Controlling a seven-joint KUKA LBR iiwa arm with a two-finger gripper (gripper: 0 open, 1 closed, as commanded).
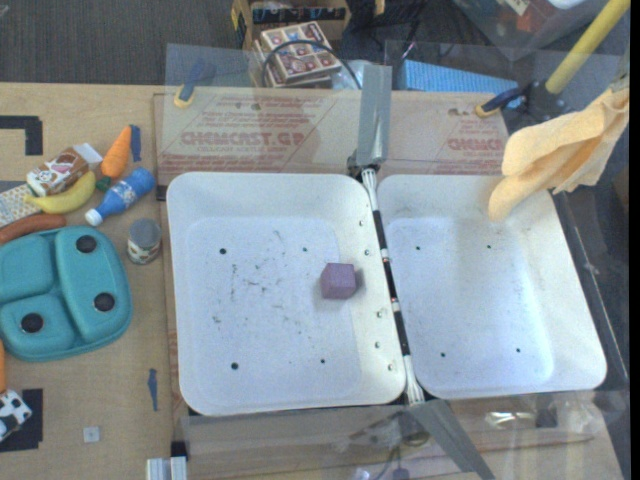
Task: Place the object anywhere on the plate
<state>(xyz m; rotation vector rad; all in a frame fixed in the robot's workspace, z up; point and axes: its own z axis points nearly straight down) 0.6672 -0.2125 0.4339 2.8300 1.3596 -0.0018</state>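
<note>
Camera view, looking down at a slant on a pale wooden tabletop bearing two shallow white bins side by side. Left bin speckled with dark scuffs on its floor; right bin cleaner, touching the left one along a hinged seam in the middle.

On the tabletop left of the bins, well apart from them, a teal divided dish with several compartments, lying flat; possibly the plate named in the task, though hard to say for certain. At the far right, a crumpled yellow cloth hanging over the far corner of the right bin. Beyond the far edge of the tabletop, an open cardboard box.

Smaller toy items clustered far left: a banana, a small blue-and-white bottle, a little grey can just beside the teal dish, and an orange carrot.

Smallest and most important: a purple block, sitting alone on the floor of the left bin, toward its right side, near the seam, touching nothing else.

State of the gripper: cannot tell whether released or clenched.

Judged progress: none as yet. Block not yet picked up and resting on no plate. Left to do: grasping, lifting, carrying and setting down.
</note>
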